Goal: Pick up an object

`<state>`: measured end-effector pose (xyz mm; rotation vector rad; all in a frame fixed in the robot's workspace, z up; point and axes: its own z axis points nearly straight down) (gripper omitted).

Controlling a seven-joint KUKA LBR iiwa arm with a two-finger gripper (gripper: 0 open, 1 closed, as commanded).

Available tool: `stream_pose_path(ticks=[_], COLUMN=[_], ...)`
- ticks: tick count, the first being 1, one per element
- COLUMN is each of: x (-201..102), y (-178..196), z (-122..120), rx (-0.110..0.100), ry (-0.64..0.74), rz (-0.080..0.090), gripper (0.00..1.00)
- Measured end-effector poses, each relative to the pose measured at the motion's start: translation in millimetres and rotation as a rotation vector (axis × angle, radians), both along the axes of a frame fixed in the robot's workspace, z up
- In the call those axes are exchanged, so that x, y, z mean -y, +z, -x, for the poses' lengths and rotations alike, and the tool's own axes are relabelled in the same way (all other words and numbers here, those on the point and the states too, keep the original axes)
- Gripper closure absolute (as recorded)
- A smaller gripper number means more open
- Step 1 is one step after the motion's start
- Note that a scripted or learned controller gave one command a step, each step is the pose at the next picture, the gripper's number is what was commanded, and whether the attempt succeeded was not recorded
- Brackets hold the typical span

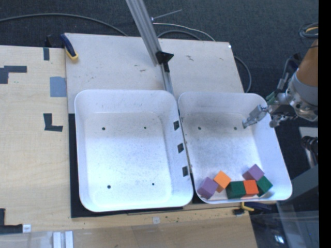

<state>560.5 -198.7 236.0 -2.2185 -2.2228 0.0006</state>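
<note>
Along the near wall of the right bin (269,138), a small heap of blocks is lying huddled together: a purple block (207,187) at the left end, an orange block (222,179) just beside it, a dark green block (236,189) touching another orange block (251,187), then a second purple block (254,172) and a second green block (265,184) toward the corner. They are looking like small, light, stiff cubes, probably foam or painted wood, with flat faces that should be giving two fingers a fair purchase and little to break. Crowding is the trouble, since most are pressing against a neighbour or the bin wall. The left purple block is seeming the best choice, because its outer side is standing free; taking it across two opposite flat faces would be the sound grip. The gripper (257,115) is hanging at the far right edge of the same bin, well apart from the heap and apparently above the bin floor, with nothing between the jaws. Whether the jaws are standing apart or together, I cannot tell, as they are showing small and blurred. The left bin (83,138) is sitting beside it on the desk (31,138), and plays no part in the reach.
</note>
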Motion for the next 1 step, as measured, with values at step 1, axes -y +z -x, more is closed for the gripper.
stream_pose_path(ticks=[1], x=[-0.8], y=[9.9], z=[-0.5], rx=[0.001], ry=[0.002], rz=[-0.001], gripper=[1.00])
